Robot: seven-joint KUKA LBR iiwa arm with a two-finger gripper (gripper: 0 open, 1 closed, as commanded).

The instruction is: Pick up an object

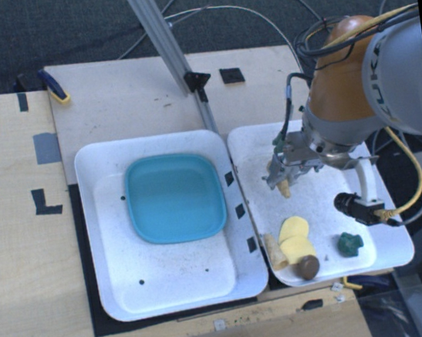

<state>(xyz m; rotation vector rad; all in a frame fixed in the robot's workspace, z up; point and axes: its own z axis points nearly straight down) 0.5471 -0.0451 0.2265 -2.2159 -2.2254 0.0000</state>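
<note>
My gripper [282,181] hangs over the middle of the right bin [300,137], close above its floor. A small tan bit [283,189] shows right at the gripper's lower tip; whether it is held is unclear. Toward the bin's front lie a yellow rounded object [293,228], a pale yellow block [294,252] and a brown ball [308,267], all touching one another. Against the bin's front left wall lies a tan stick [272,250]. A small dark green object [350,243] sits alone at the front right. All of these lie nearer the front edge than the gripper.
The left bin [105,217] holds a blue square plate [174,197]. A grey pole [170,45] slants up from between the bins at the back. Black cables and a black fitting [357,207] hang off the arm over the right bin's right side.
</note>
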